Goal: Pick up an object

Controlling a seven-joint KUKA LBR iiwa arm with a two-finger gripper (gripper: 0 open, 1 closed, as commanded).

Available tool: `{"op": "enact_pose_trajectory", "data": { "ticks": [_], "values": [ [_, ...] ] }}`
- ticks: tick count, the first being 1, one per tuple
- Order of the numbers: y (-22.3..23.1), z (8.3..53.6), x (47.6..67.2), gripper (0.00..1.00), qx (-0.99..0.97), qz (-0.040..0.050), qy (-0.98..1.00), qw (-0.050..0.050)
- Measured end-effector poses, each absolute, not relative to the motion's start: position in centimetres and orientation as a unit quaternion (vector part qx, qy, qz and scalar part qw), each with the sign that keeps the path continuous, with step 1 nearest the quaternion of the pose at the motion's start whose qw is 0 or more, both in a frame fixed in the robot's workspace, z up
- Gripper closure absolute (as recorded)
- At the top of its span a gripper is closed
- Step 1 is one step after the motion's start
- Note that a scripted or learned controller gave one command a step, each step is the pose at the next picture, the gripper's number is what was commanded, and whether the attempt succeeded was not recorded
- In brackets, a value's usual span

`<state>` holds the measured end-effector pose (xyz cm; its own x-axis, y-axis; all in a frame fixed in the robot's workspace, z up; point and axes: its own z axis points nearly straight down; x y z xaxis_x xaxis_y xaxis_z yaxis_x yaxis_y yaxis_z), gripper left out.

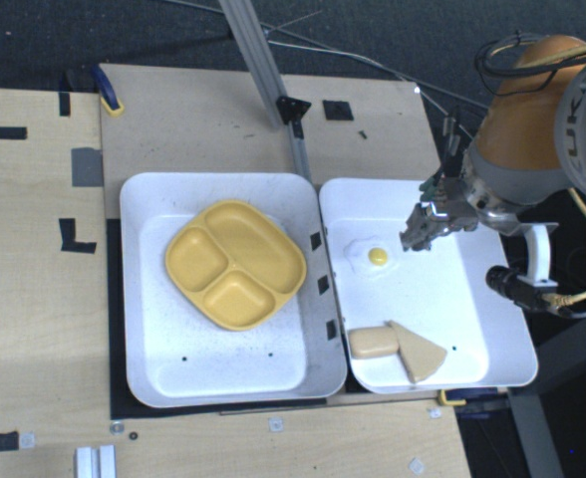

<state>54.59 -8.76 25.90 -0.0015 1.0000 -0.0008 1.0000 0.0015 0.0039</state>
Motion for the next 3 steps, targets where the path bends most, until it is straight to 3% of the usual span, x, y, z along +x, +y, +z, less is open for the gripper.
{"op": "enact_pose_trajectory", "data": {
  "ticks": [3],
  "values": [
    [7.4,25.0,56.9,1.0,0.705,-0.0004,0.709,-0.001]
  ]
}}
